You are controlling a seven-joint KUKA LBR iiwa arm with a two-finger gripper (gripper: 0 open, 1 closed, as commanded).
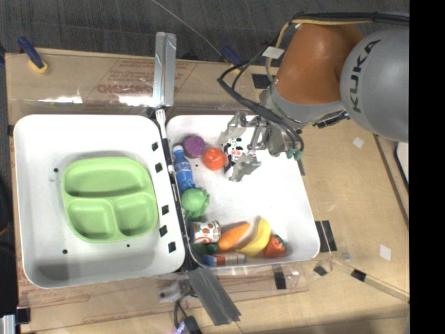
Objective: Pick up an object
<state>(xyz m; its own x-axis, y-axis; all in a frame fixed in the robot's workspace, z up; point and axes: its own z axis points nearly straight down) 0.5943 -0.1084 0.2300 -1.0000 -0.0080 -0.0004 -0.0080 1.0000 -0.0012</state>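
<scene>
My arm's orange band (316, 61) looms over the right bin's (295, 207) far edge; bare floor mid-bin; gripper (240, 160) state unclear.

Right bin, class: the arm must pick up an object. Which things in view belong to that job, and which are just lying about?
Belong to the job:
pincer
orange ball
purple ball
blue bottle
green ball
banana

Just lying about:
green divided tray
left bin

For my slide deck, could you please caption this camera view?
Grey KUKA arm's gripper hovers over right white bin beside small orange ball.
</scene>
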